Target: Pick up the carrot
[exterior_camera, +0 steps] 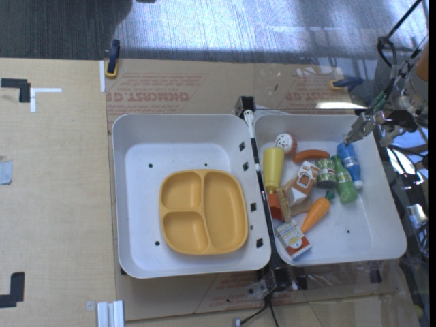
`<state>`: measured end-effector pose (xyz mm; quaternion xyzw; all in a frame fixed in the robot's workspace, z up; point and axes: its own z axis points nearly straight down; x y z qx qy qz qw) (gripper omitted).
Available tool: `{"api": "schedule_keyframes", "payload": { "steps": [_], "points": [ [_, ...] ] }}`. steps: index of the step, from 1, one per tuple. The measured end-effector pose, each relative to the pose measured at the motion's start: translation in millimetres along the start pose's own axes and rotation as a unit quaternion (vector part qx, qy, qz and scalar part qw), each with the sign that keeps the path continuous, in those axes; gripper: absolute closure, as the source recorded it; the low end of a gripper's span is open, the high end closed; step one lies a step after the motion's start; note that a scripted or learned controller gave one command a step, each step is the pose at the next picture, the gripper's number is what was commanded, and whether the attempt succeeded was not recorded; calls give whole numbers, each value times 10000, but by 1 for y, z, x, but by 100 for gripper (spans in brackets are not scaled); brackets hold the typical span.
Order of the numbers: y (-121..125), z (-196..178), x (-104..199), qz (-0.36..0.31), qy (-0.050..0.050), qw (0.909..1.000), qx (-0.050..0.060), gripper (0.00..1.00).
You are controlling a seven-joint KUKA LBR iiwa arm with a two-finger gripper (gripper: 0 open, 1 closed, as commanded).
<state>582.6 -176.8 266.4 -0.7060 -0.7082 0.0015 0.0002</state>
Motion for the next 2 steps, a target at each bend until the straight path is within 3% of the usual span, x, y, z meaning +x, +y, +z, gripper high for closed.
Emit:
{"api": "schedule_keyframes", "payload": {
  "steps": [1,2],
  "points": [
    [-47,30,0,-117,-1,9999,-1,0],
    [-76,157,31,-430,10,9991,2,0]
  ]
}}
